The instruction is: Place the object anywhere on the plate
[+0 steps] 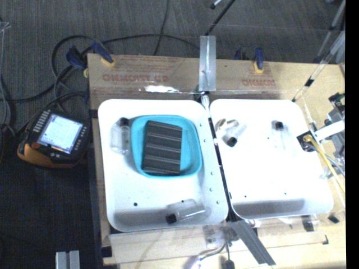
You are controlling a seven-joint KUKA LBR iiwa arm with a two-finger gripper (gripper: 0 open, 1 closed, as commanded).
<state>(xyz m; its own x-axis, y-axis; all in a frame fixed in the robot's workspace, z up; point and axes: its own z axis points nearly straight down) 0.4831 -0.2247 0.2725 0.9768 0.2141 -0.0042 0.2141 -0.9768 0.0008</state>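
A blue plate (192,156) sits in the left bin (112,195), toward its far side. A dark grey ribbed block (163,147) lies flat on the plate, roughly at its middle. My gripper (334,148) hangs at the right edge of the right bin (269,189), far from the plate and largely cut off by the view's edge. Nothing shows between its fingers.
A clear bottle with a black cap (119,134) lies just left of the plate. Another clear bottle (184,212) lies at the left bin's near wall. In the right bin are a small clear bottle (230,133) and a small black piece (277,125), both toward the far side.
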